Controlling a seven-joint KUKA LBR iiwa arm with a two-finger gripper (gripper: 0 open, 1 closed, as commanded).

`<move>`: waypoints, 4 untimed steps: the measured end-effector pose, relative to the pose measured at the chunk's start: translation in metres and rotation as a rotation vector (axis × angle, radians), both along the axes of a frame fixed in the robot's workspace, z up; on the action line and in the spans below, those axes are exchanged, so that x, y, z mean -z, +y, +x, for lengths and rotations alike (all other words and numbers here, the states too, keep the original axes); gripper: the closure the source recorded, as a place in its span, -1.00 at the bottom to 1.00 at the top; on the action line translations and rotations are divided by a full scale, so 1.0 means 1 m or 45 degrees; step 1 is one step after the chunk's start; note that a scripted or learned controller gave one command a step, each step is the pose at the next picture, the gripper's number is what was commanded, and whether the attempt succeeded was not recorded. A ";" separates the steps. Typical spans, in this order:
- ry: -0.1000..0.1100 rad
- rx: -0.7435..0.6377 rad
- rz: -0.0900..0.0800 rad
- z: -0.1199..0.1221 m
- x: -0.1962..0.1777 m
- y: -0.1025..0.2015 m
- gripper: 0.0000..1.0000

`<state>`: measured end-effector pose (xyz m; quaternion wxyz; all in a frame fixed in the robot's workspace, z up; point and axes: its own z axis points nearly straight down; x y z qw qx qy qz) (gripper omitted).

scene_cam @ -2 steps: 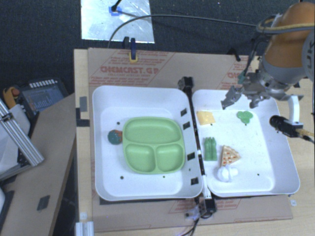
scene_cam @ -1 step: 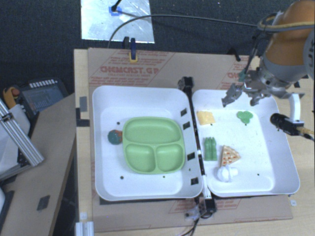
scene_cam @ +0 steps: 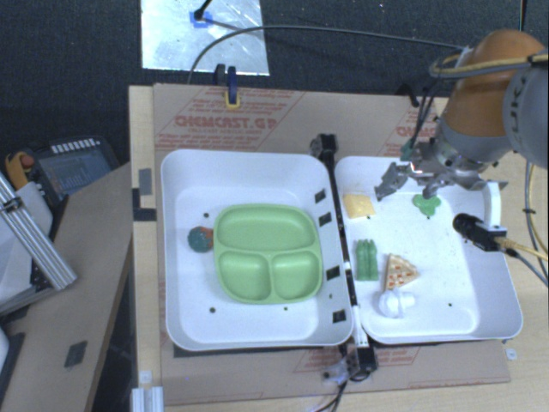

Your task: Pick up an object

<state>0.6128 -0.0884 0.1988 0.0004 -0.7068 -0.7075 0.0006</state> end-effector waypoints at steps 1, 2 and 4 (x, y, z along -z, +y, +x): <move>0.002 0.000 0.000 0.000 0.061 -0.005 -1.00; 0.001 -0.001 0.001 0.000 0.113 -0.005 -1.00; -0.010 0.001 -0.001 0.005 0.048 -0.014 1.00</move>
